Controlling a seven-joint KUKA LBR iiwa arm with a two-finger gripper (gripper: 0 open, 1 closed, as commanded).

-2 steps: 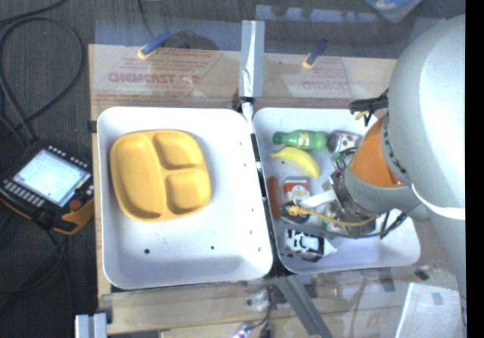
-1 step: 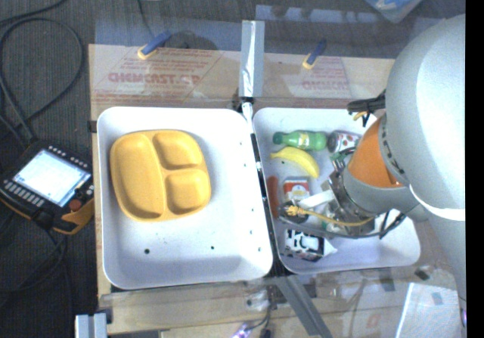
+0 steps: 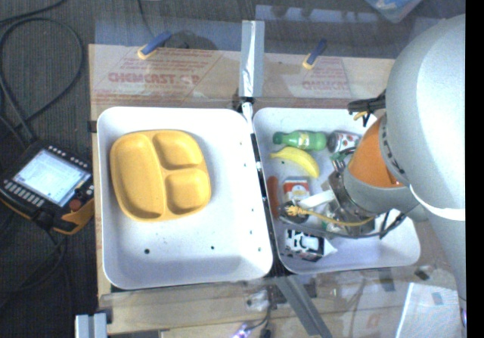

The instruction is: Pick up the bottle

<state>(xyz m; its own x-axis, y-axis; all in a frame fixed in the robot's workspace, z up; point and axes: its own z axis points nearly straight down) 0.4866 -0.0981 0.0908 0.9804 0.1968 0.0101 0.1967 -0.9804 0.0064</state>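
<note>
approach step: the gripper [image 3: 342, 212] is hanging low over the near part of the right bin [image 3: 393, 253], not at the bottle yet, and i can't tell whether it is open or closed. the green bottle [image 3: 300, 139] is lying on its side by the bin's far wall, just beside a banana [image 3: 296, 160], with a can [image 3: 344, 140] near. next move is likely calling for shifting to the far wall and dropping across the bottle's body without catching the banana. the left bin [image 3: 121, 253] is holding a yellow divided tray [image 3: 160, 174]. both bins are sitting on a cardboard-topped bench [image 3: 174, 75].
</note>
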